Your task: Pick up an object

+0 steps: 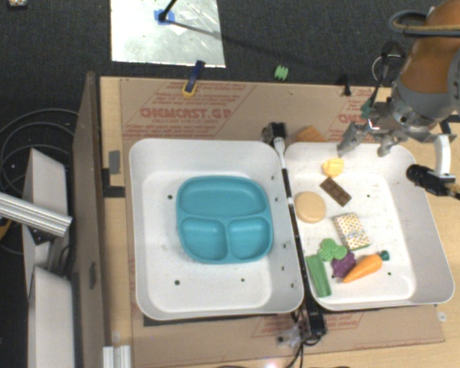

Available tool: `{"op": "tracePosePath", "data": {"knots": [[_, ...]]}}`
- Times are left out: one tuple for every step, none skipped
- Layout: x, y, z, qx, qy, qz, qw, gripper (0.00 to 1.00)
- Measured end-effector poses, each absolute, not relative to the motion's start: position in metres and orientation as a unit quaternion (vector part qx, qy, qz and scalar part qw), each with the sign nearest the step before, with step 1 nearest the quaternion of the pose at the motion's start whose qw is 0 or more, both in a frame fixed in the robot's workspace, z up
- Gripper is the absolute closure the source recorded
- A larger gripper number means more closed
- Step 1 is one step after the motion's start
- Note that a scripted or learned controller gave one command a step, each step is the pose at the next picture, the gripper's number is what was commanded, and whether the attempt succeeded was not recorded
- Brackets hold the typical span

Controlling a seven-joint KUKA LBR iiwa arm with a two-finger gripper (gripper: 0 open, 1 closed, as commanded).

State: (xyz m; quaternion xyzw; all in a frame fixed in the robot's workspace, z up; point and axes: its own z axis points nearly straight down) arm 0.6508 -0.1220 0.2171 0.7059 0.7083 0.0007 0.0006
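overhead slanted view of the bench. two shallow white bins sit side by side on a cardboard sheet (pixel 215 110). the left bin (pixel 149 205) carries a blue compartment tray (pixel 224 219). the right bin (pixel 422 228) carries the candidate objects: a yellow piece (pixel 333 166) at the far side, a dark brown bar (pixel 336 191) just near of it, a round tan disc (pixel 310 206) toward the left wall, a speckled block (pixel 352 231) at centre, and at the near side a cluster of a green piece (pixel 330 248), a green stick (pixel 318 275), a purple piece (pixel 343 264) and an orange carrot (pixel 363 267), lying close together and in places touching. an orange-tan item (pixel 309 134) lies on the cardboard just beyond the far edge of the right bin.

the grey arm with its orange band (pixel 437 52) reaches in from the right; its gripper (pixel 366 139) hangs over the far rim of the right bin, above and slightly to the right of the yellow piece. the two fingers are spread apart and nothing lies between them, so nothing is held.

progress, as judged from this layout: no pick is made. every object rests on the bin floor, apart from the tool. remaining steps are to settle over one object, most plausibly the yellow piece as the nearest, then descend, close and lift.
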Motion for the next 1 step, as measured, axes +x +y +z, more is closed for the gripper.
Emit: {"op": "tracePosePath", "data": {"knots": [[0.6532, -0.1329, 0.0845, 0.707, 0.707, -0.0021, -0.003, 0.0]]}}
